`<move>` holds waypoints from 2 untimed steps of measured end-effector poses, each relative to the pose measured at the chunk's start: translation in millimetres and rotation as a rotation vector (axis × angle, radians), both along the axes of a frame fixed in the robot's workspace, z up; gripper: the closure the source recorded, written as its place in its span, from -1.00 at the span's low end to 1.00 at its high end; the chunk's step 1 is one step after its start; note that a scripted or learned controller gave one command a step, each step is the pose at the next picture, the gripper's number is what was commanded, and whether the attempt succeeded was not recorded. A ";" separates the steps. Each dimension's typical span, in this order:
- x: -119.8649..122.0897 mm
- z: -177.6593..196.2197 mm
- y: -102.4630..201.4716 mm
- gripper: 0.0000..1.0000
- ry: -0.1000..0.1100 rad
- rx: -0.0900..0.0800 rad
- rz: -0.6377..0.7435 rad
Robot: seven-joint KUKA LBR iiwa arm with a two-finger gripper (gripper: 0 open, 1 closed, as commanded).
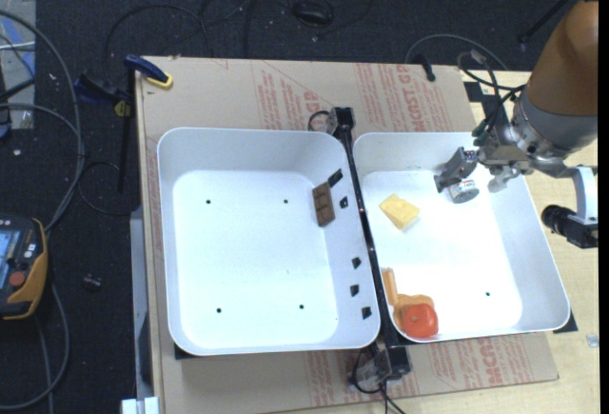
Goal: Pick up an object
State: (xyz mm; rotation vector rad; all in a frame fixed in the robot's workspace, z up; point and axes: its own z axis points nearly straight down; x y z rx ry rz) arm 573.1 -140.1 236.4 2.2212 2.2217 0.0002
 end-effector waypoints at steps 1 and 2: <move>46.2 1.5 -19.2 -1.00 0.000 0.000 0.000; 74.7 -16.0 -42.4 -1.00 0.001 0.000 -0.001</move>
